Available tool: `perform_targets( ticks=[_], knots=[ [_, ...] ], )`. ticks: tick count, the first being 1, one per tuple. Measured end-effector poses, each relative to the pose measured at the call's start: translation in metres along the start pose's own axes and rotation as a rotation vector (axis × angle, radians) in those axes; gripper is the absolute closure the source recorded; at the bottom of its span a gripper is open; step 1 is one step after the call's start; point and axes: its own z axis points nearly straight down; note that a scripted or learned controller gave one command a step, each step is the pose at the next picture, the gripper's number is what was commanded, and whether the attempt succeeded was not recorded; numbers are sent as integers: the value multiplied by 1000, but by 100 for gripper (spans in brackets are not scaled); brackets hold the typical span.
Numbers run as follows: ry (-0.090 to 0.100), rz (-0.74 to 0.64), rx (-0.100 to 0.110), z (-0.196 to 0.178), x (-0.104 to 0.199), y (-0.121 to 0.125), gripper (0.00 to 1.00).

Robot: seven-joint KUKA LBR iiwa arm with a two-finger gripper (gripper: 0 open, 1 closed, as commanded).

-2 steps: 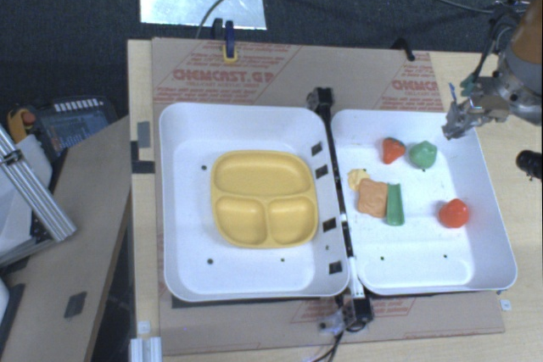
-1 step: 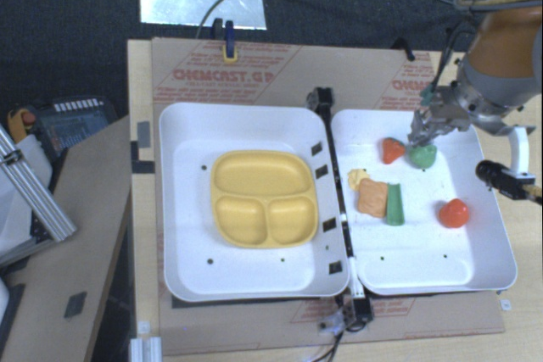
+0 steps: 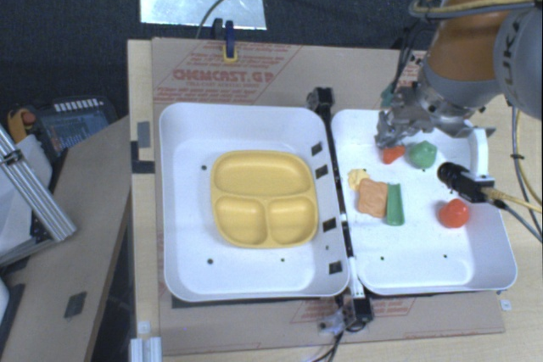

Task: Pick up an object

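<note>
Approach step: gripper (image 3: 395, 136) low over right bin (image 3: 424, 267), near its back edge.
Small orange piece (image 3: 392, 154) lies just below it; finger gap can't tell. Next: drop, close on it.

yellow tray (image 3: 260, 201), white bins (image 3: 182, 208), red ball (image 3: 453, 214)

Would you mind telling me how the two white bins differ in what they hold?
The left bin holds one large yellow divided tray; the right bin holds several small pieces, red, green and orange. The tool hangs over the right bin, not the left. Both are shallow, white and similar in size.
</note>
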Motion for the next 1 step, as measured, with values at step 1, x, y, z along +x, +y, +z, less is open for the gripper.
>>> perform_targets(
  ticks=[1],
  knots=[
    [1, 0, 1, -3, 51, -12, 100]
  ],
)
